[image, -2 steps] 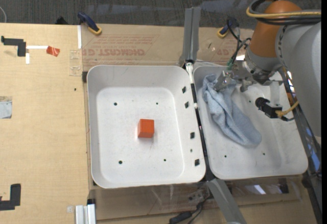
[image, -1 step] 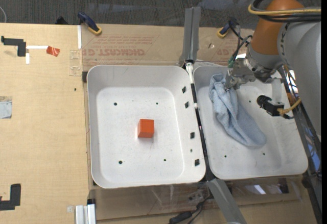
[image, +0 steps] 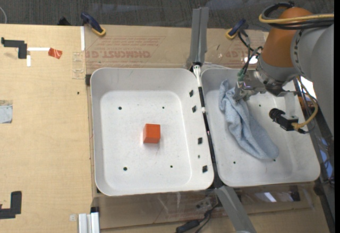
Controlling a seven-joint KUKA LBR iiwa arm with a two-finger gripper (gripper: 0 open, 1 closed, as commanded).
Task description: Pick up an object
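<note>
In the right bin, the tool sits at the upper end of the crumpled blue cloth (finger state: cannot tell). Left bin: an orange block near centre.

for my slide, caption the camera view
Gripper over a blue-grey cloth in the right bin; orange block in the left bin.

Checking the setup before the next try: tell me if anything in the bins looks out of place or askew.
Nothing looks damaged or spilled. The light blue cloth lies crumpled and slanted across the right bin, its upper end bunched at the gripper. The orange block sits flat, alone in the left bin.
</note>
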